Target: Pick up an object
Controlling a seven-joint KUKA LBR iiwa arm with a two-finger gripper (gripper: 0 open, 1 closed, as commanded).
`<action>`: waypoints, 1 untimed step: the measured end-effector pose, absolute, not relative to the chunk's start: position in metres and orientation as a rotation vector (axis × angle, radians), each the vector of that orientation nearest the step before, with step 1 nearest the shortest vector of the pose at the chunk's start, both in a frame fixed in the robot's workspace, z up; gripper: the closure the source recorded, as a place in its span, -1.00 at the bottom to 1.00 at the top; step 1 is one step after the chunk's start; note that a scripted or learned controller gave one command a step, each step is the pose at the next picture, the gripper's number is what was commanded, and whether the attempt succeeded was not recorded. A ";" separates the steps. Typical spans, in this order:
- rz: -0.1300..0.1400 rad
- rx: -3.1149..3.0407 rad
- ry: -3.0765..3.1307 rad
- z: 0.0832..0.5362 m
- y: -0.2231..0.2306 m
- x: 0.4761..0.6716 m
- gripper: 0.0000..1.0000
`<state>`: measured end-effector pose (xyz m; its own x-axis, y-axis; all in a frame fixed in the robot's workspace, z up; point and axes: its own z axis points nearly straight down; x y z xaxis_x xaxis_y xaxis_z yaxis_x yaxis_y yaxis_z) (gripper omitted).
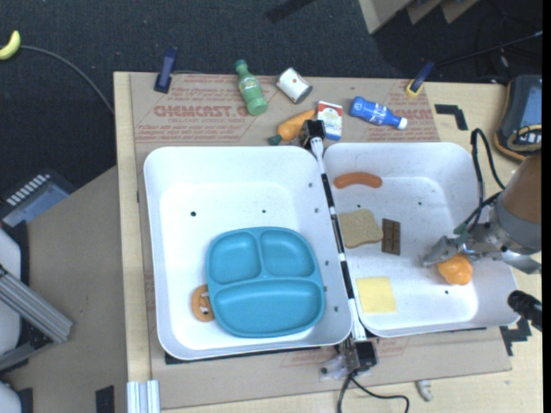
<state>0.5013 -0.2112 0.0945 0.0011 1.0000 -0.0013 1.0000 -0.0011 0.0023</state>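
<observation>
My gripper (454, 252) is low over the right side of the right bin (430, 157), reaching in from the right. A small orange fruit (456, 271) lies directly under and just in front of it, touching or nearly touching it. In the same bin lie an orange-brown sausage (357, 180), a slice of bread (359, 229), a dark brown bar (391, 237) and a yellow cheese square (376, 295). The left bin (172, 188) holds a blue divided plate (263, 280), and a small brown pretzel (202, 304) peeks out at the plate's left edge.
Behind the bins on the bench lie a green bottle (251, 89), a white can (294, 84), a carrot-like orange piece (295, 127), a small carton (329, 119) and a blue bottle (377, 112). A black cable (478, 157) loops near the right bin's far corner.
</observation>
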 end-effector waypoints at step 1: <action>0.002 2.220 2.224 0.085 -0.128 0.500 1.00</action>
